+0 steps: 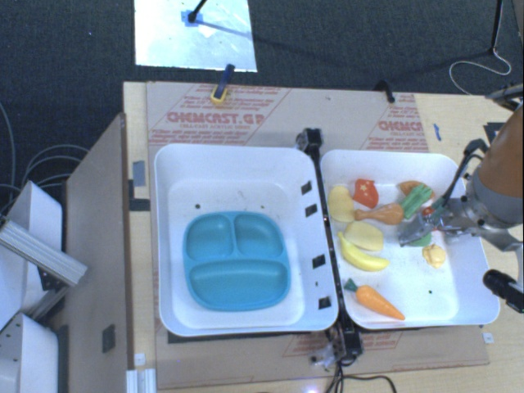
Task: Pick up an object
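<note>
A: Starting at the left, what sat on the counter?

B: The left bin held a blue divided plate, lying flat. Nothing else was in it.

A: And the right bin?

B: Toy food. Along its left side a pale yellow piece, a red pepper and a drumstick; below those a pale round slice touching a banana, and a carrot near the front wall. Further right lay an orange and green vegetable and a small yellow piece.

A: Where was the gripper?

B: Low in the right bin, just right of the drumstick's thick end. Something green showed at its tip, but the view was too blurred there to say whether the fingers stood apart or together, or had anything between them.

A: Which piece would handle best?

B: I would judge them all light, hard plastic, rather slick. The drumstick lay closest; take it across the narrow shank, where the fingers could span it. The carrot lay well apart from the rest, so it looked easy too.
</note>
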{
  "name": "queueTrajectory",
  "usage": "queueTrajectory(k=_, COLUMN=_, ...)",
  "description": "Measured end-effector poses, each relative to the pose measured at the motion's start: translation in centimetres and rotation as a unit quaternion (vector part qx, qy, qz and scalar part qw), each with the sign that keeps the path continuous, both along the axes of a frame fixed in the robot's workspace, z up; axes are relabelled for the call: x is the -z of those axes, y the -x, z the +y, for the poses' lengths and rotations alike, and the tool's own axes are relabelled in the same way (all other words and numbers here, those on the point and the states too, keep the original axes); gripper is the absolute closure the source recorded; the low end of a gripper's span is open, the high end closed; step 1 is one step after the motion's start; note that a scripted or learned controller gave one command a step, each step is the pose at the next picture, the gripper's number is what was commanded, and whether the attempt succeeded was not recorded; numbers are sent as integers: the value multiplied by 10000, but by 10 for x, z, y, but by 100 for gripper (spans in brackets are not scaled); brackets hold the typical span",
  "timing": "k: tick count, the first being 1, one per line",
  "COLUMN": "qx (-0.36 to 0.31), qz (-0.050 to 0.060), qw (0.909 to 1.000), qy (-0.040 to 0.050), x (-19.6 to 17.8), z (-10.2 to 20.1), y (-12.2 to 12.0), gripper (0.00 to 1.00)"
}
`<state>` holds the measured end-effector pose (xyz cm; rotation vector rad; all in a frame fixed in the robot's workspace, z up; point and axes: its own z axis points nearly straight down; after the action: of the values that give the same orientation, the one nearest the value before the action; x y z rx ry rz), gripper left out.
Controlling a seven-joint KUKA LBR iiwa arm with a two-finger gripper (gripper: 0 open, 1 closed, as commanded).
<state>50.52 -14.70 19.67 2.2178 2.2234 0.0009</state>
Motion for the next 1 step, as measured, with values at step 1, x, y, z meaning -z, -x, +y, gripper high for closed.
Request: queueTrajectory(k=1, qx=-9, qz=20, qw=10000, qy=-50, x=112, z=32, y=7, gripper=0)
